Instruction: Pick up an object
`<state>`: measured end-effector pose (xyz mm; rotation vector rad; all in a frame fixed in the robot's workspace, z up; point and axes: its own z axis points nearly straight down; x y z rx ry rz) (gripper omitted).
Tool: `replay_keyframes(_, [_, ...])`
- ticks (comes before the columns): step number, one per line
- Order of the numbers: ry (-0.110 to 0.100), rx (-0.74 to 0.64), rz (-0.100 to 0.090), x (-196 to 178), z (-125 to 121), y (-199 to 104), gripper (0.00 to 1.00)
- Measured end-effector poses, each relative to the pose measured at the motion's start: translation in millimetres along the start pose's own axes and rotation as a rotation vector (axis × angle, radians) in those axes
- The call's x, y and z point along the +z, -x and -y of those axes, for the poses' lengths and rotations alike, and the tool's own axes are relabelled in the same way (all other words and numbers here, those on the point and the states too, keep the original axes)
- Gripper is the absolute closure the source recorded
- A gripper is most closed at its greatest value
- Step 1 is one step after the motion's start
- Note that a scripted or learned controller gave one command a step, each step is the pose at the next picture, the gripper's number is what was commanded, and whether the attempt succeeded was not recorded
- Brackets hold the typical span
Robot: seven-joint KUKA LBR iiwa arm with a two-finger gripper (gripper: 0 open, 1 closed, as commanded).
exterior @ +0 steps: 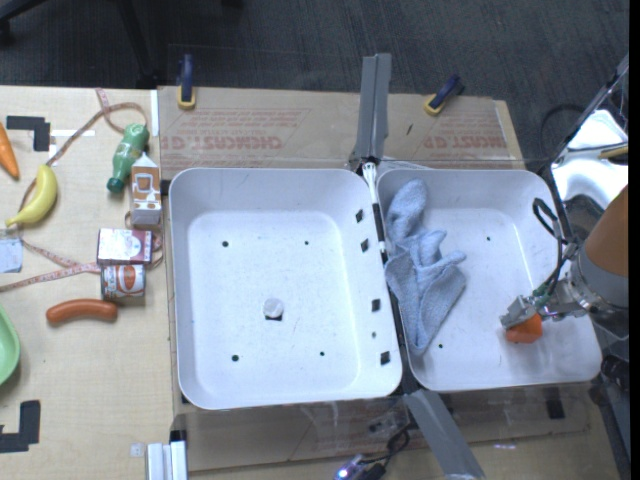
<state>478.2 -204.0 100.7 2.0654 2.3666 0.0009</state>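
1. Nearest the camera's lower edge sits the front rim of the right-hand shallow white plastic bin (560,376), my landmark for everything else.

2. Just inside that bin, toward its front right corner, my claw (522,316) reaches in from the right. Whether it is spread or closed I cannot tell; the tip is small and partly masked by cabling.

3. Directly beneath the tip lies a small orange rounded object (524,331), resting on the bin floor. It looks to be touching my tip, but I cannot see it seated between anything, so I do not claim to hold it.

4. Toward the bin's left wall sprawls a crumpled grey-blue cloth (420,268), well apart from the orange piece.

5. Beyond that wall, in the left-hand shallow white plastic bin (190,298), a small pale round disc (273,310) lies near the middle.

6. Farther left of both bins, on the wooden bench (70,368), lie a yellow toy banana (36,197) and a red toy sausage (82,312).

7. My worry: the orange piece looks rounded and sits low, so a descent slightly off centre could squirt it sideways toward the bin's front wall. A lift begun before contact is secure would, I judge, come up bare.
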Motion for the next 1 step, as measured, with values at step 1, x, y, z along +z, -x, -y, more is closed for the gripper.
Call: replay_keyframes(1, [-0.003,0.084,0.0,-60.3,-28.2,-64.6,1.0])
